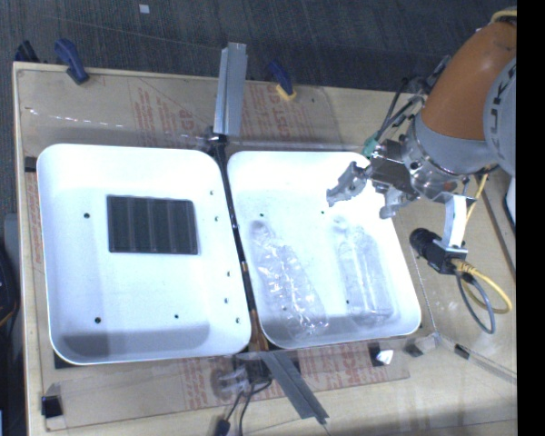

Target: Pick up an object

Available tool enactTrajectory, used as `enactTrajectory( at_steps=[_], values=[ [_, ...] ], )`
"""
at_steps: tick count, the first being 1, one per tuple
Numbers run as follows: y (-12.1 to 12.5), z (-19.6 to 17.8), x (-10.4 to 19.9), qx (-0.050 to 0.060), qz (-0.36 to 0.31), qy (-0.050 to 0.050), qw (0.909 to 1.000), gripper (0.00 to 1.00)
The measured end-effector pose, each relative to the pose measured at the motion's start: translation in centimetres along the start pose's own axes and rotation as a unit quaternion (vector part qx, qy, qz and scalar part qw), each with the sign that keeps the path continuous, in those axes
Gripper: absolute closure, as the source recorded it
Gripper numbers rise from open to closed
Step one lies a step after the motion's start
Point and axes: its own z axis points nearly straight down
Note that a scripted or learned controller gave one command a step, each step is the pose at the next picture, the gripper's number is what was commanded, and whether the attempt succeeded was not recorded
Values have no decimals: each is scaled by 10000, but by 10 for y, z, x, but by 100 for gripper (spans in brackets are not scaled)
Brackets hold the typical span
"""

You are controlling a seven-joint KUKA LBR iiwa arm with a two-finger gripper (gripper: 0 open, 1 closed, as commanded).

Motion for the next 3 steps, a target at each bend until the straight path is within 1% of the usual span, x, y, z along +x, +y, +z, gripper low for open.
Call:
enactTrajectory(
  at_steps=[1,2,3],
  values=[
    [0,-9,2,15,-46,1,10000,100],
    [0,-9,2,17,-50,0,10000,0],
    [-41,42,32,25,115,-5,9999,0]
  ],
)
